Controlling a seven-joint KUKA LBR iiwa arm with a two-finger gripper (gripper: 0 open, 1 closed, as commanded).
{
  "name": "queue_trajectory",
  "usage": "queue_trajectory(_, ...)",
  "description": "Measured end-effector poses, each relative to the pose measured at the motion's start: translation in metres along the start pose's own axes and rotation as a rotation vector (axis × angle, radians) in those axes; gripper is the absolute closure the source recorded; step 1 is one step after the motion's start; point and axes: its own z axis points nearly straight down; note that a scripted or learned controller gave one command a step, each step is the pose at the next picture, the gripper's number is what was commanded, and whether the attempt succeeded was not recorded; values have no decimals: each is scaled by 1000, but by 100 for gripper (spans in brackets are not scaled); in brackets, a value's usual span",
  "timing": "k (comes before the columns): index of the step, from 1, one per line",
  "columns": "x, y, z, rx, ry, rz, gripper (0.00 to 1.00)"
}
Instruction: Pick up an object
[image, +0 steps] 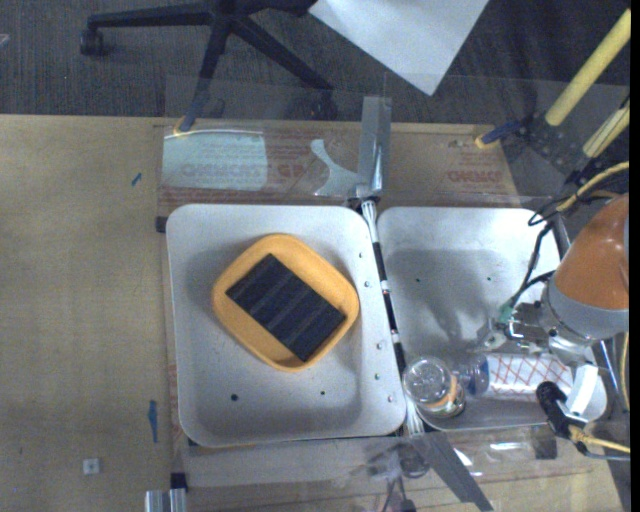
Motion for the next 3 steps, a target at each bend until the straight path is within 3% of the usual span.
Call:
queue_trajectory(1,40,31,8,-8,-2,-54,0)
queue_trajectory(2,44,44,9,-5,-1,68,0)
queue_trajectory(3,81,94,8,-8,-2,-164,0)
